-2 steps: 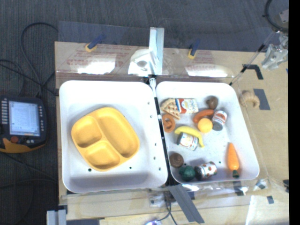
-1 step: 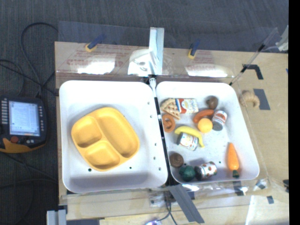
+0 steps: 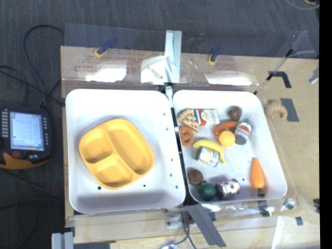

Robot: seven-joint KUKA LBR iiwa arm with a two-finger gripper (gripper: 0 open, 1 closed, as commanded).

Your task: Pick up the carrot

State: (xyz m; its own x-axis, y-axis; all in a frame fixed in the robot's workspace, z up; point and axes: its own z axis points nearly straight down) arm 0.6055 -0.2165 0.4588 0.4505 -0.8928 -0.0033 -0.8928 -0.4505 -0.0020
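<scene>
The carrot [image 3: 258,175] is lying along the right bin's [image 3: 270,139] right wall, green tip nearest; small cans [image 3: 242,132] are sitting nearby, labels too blurred to read; the claw's state cannot be told.

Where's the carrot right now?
The carrot lies in the right bin, near its lower right corner, green end toward the front. A can is just to its left.

Glossy yellow plastic tray [image 3: 116,152], smooth white plastic bins [image 3: 72,139], matt wooden bench [image 3: 298,139].
</scene>
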